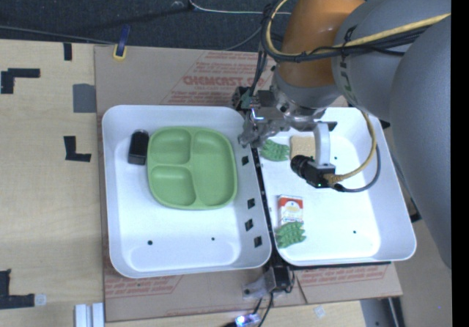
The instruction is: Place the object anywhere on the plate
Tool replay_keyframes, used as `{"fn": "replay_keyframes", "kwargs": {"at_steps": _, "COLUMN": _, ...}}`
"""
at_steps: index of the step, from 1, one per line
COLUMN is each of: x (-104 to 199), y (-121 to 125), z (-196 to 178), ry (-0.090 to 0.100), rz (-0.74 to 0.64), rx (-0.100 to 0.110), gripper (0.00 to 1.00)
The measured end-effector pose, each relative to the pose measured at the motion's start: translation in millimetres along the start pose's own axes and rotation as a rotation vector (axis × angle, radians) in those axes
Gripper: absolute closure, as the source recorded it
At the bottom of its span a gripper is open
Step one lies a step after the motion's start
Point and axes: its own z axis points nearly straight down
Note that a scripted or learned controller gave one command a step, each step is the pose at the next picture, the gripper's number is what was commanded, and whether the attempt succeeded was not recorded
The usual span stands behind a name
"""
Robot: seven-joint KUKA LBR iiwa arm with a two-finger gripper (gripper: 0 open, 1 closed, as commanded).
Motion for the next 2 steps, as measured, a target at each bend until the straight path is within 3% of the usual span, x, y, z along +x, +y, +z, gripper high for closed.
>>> {"fn": "replay_keyframes", "kwargs": {"at_steps": 1, "x": 47.9, "y": -11.0, "z": -3.8, "ry": 0.001, "rz": -0.001, "rx": -0.001, "gripper": 1.0}}
{"fn": "replay_keyframes", "kwargs": {"at_steps": 2, "x": 45.0, "y": -10.6, "z": -3.7, "ry": -0.001, "rz": 0.002, "rx": -0.001, "gripper": 0.0}}
